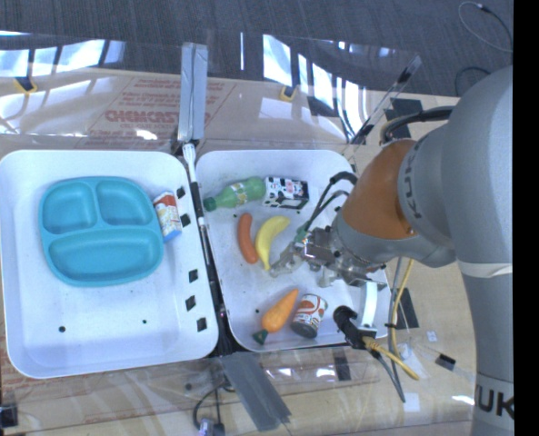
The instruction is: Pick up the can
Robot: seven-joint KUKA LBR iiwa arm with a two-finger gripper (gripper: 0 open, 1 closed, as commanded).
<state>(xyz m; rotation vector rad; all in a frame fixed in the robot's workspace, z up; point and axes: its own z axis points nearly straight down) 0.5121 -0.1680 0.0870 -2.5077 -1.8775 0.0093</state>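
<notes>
Bench with two white bins: gripper (305, 251) beside banana (271, 237), spread or pressed impossible to tell; centre squarely over can (309, 315) at right bin (251, 339) near edge, beside carrot (279, 312), before descending

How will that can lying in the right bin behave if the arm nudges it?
The can lies on its side, so it will probably roll if nudged. Its printed surface looks smooth, likely slippery. The carrot close beside it may get shoved too.

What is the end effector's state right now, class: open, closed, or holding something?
End effector: cannot be told; it sits in the right bin beside the banana, above the can.
</notes>
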